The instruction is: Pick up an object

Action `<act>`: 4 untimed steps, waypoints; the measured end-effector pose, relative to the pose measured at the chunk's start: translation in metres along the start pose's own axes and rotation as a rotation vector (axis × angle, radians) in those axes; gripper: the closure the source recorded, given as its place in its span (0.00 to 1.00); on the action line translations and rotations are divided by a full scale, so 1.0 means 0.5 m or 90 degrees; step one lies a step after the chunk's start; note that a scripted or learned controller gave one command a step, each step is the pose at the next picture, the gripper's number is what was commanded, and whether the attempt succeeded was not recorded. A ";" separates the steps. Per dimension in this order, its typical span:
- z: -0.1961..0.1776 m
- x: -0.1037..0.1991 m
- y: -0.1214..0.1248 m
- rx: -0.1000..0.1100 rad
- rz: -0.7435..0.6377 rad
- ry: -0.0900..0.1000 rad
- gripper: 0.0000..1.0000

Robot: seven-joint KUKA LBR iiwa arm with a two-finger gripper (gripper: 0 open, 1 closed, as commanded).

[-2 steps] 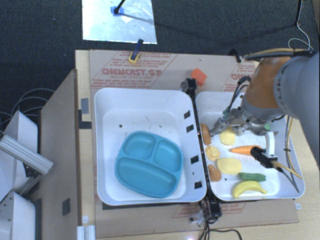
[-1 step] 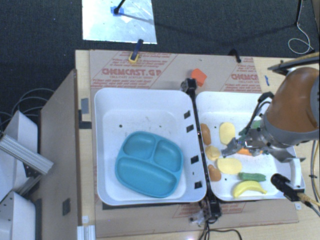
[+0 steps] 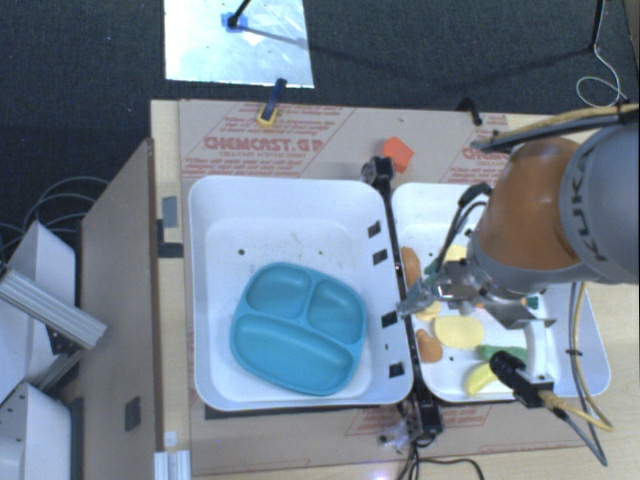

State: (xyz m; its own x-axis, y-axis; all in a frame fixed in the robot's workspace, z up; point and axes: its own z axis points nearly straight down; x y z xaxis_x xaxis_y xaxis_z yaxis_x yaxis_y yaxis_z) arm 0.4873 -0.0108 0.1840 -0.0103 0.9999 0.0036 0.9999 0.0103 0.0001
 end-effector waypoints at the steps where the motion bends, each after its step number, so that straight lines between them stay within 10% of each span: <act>1: -0.285 0.168 0.032 -0.012 -0.003 0.002 0.00; 2: 0.116 0.268 0.047 0.008 0.002 -0.003 0.00; 3: 0.078 0.264 0.054 0.000 0.006 -0.002 1.00; 4: 0.079 0.264 0.054 0.000 0.006 -0.002 0.00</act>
State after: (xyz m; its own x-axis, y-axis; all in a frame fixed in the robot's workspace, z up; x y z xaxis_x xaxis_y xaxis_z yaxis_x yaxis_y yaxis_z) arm 0.5128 0.1214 0.1451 -0.0006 1.0000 0.0011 1.0000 0.0006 -0.0004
